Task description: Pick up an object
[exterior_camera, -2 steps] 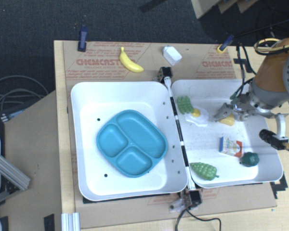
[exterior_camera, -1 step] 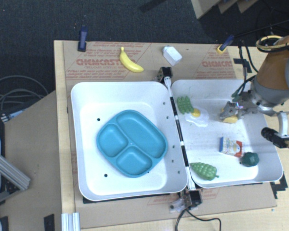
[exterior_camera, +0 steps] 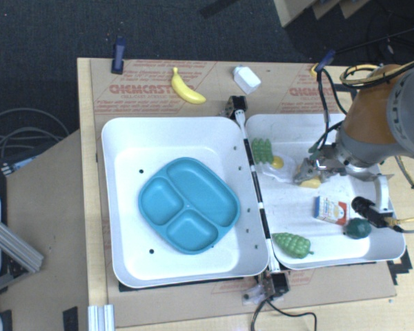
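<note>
My gripper (exterior_camera: 312,170) is low in the right bin (exterior_camera: 290,128), near its middle, with the grey arm and orange band (exterior_camera: 372,119) coming in from the right. A small yellow object (exterior_camera: 309,182) lies right under the gripper's tip, touching or nearly touching it. Near it in the same bin are a green ridged object (exterior_camera: 262,150), a small yellow piece (exterior_camera: 278,162), a white, red and blue box (exterior_camera: 330,210), a dark green ball (exterior_camera: 357,229) and a bumpy green object (exterior_camera: 292,244).
The left bin (exterior_camera: 124,150) holds a blue divided plate (exterior_camera: 188,204). On the bench behind the bins lie a banana (exterior_camera: 186,88), a white block (exterior_camera: 247,79) and a blue item (exterior_camera: 118,54). Cables (exterior_camera: 328,105) hang beside the arm.
</note>
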